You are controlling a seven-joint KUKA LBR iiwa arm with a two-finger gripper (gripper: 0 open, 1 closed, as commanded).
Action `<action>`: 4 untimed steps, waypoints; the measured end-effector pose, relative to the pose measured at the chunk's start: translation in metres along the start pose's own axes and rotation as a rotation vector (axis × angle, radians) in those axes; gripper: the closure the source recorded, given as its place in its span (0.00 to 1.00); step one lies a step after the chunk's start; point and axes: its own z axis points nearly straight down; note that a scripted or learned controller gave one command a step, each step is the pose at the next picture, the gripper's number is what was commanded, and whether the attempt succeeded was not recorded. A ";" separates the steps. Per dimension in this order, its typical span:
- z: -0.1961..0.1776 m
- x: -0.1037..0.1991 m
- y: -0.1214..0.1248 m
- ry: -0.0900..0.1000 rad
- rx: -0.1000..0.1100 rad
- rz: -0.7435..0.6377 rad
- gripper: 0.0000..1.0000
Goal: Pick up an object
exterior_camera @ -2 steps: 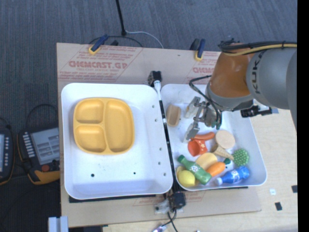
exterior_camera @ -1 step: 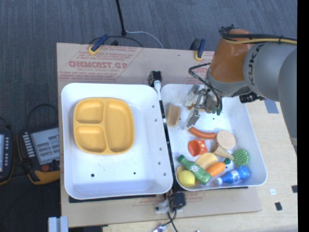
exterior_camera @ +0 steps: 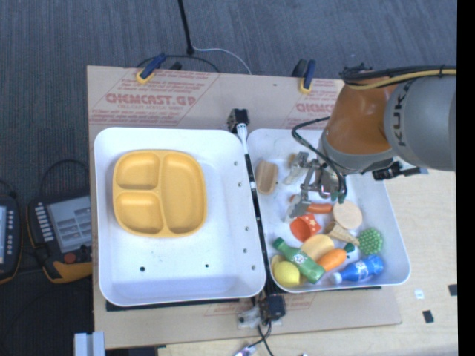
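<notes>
The pincer (exterior_camera: pixel 318 186) hangs low inside the right bin (exterior_camera: pixel 395 232), above the upper part of a heap of toy food; whether it is open or closed, or has hold of anything, cannot be told from here. Just below it lie an orange cup (exterior_camera: pixel 300 228) and a tan round piece (exterior_camera: pixel 346 216). Further toward the bin's near edge sit a green bottle (exterior_camera: pixel 297 258), a yellow lemon (exterior_camera: pixel 286 274) and a blue bottle (exterior_camera: pixel 361 270). The left bin (exterior_camera: pixel 223 243) holds a yellow divided plate (exterior_camera: pixel 159 192). Both bins rest on the bench (exterior_camera: pixel 111 110).
</notes>
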 end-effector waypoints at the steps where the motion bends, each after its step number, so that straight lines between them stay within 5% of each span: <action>1: 0.002 -0.042 0.006 0.007 0.002 -0.116 0.00; 2: 0.002 -0.058 0.005 0.009 0.003 -0.304 0.00; 3: 0.001 -0.015 -0.055 0.004 -0.002 -0.206 0.00; 4: 0.001 -0.018 -0.003 0.001 0.006 -0.294 0.00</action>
